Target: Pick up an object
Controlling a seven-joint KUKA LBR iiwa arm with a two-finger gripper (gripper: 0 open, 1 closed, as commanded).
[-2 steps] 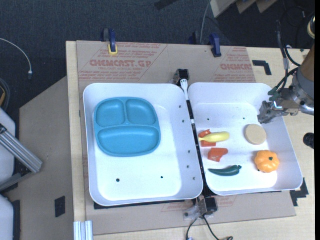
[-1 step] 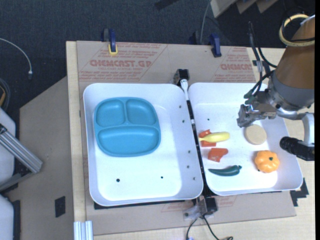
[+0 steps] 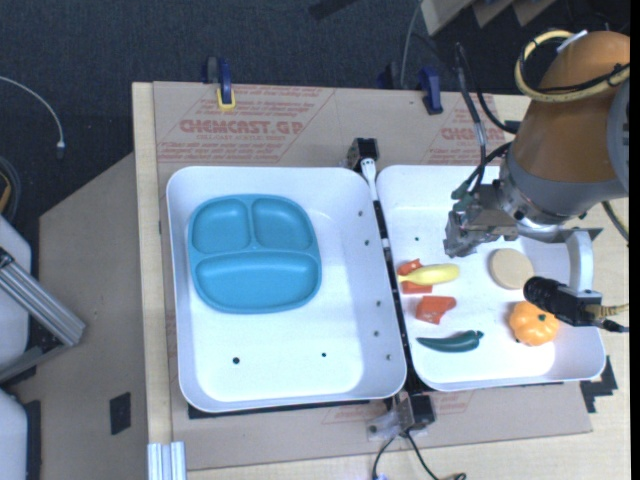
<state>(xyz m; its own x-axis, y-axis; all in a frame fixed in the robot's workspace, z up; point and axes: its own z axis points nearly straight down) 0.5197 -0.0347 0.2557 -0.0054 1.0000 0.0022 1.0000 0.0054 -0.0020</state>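
Nearest the camera in the right bin (image 3: 480,370), a dark green chili pepper (image 3: 450,341) lies along the front wall at about six o'clock from the bin's middle. Just behind it sits a red pepper piece (image 3: 433,309), and at about four o'clock an orange bell pepper (image 3: 531,324) rests near the right wall, beside a black fitting (image 3: 560,301) of the arm. Farther back, a yellow banana (image 3: 430,276) lies crosswise at nine o'clock, with small red pieces (image 3: 409,267) touching its left end. At three o'clock from the banana is a pale tan round disc (image 3: 509,268). Over the bin's far half hangs the gripper (image 3: 470,236), a grey metal block just above and beyond the banana, touching none of the objects; whether its fingers are spread or closed cannot be told from this angle, and nothing shows between them. The orange-banded arm (image 3: 570,118) rises behind it toward one o'clock. In the left bin (image 3: 270,378), a blue divided plate (image 3: 255,253) sits toward the far left, around ten o'clock. Both bins rest on a brown board (image 3: 300,123) with two blue clamps (image 3: 222,73) at its far edge.
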